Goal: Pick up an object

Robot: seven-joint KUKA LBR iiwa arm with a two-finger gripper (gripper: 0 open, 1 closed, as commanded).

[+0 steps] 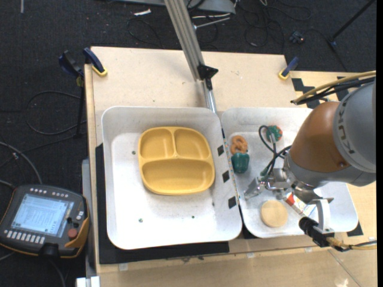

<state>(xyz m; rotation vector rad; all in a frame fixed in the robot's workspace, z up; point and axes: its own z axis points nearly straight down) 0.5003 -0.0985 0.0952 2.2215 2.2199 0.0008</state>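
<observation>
We can read almost nothing here. On the grey arm link (359, 133), just above the orange band and up and to the right of the gripper (266, 184), we make out part of large dark lettering, "KU", cut off at the frame edge. The teach pendant's screen (36, 215), far to the gripper's left, is too blurred to read.

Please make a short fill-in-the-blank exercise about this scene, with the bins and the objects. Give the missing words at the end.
1. The yellow divided plate lies in the ____ bin of the camera view.
2. The plate has ____ compartments.
3. The pale round disc lies in the ____ bin.
4. The small teal object sits just below an ____ ring-shaped piece.

Missing words: left; three; right; orange
</observation>
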